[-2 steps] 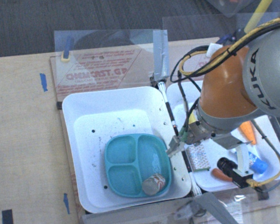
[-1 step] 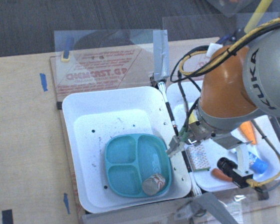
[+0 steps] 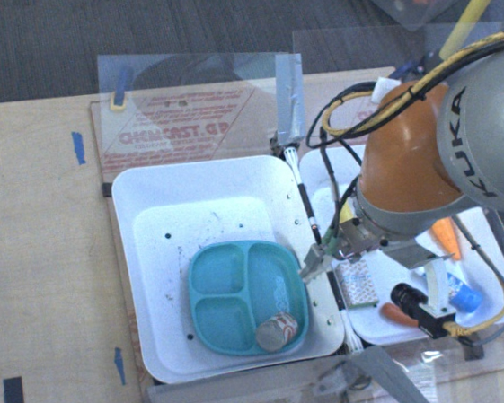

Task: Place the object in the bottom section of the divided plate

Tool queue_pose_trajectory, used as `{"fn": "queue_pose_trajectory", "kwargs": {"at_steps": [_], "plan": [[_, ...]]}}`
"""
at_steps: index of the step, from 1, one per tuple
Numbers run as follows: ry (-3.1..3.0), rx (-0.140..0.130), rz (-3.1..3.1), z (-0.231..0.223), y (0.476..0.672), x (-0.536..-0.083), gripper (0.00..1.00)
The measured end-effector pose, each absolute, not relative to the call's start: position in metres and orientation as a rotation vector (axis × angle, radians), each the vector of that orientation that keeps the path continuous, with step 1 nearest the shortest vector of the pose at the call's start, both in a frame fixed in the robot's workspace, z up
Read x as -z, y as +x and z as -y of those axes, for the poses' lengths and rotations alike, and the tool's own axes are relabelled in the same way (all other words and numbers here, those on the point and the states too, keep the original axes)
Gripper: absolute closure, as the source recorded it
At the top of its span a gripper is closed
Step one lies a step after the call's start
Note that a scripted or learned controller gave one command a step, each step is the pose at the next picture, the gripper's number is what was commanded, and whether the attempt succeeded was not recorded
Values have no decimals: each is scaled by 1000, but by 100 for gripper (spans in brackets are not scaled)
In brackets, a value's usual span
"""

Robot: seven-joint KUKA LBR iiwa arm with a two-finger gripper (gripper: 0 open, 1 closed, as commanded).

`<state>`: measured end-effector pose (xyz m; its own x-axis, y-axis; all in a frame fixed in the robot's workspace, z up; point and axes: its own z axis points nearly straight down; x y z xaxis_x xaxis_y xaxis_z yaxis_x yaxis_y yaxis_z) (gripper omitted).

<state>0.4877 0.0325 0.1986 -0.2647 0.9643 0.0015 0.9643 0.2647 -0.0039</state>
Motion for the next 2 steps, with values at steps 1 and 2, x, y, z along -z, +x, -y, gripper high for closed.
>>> {"fn": "queue_pose_trajectory", "kwargs": {"at_steps": [1,2], "plan": [[-1903,-3,2495,-32,488,-199,0],[-1903,-3,2495,-32,488,-199,0]]}}
